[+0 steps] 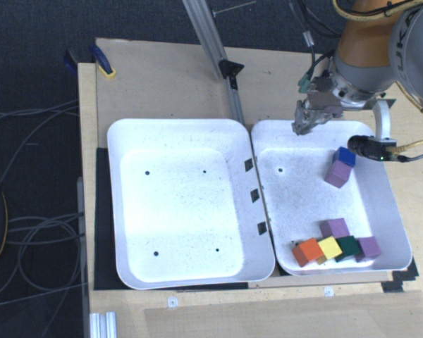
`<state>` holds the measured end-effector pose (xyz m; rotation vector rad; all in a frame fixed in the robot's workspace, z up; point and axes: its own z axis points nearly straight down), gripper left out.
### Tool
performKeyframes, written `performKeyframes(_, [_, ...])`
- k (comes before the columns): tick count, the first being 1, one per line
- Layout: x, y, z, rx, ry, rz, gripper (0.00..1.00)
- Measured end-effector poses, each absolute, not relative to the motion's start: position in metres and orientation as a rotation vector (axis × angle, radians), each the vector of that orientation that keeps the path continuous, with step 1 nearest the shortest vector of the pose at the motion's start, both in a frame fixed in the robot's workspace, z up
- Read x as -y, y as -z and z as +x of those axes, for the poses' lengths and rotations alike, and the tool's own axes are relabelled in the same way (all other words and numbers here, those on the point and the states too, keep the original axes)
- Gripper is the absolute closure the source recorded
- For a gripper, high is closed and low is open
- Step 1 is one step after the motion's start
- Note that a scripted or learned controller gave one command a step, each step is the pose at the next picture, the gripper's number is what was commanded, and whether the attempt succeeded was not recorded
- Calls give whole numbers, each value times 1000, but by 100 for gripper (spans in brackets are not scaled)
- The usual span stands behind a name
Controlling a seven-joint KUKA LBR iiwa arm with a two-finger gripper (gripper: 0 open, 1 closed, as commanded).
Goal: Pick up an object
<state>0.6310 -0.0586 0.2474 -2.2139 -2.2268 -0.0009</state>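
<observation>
My gripper (pixel 304 125) hangs over the far rim of the right bin (pixel 296 189), near its back left corner, pointing down. Nothing shows between its tips. A blue block (pixel 346 156) lies against a purple block (pixel 337 174) toward the bin's back right, a short way right of and nearer than the gripper. Along the bin's front edge sits a cluster: an orange block (pixel 309 251), a yellow block (pixel 330 247), a green block (pixel 349 246), a purple block (pixel 334 228) and another purple block (pixel 369 246).
The left bin (pixel 176 203) stands beside the right one, joined by small black clips (pixel 254 195). A grey metal pole (pixel 208 34) slants across the back of the bench. Cables trail on the floor at left.
</observation>
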Motion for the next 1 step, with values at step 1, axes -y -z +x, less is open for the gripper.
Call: performKeyframes(1, [7,-236,639,2226,1,-2213,100])
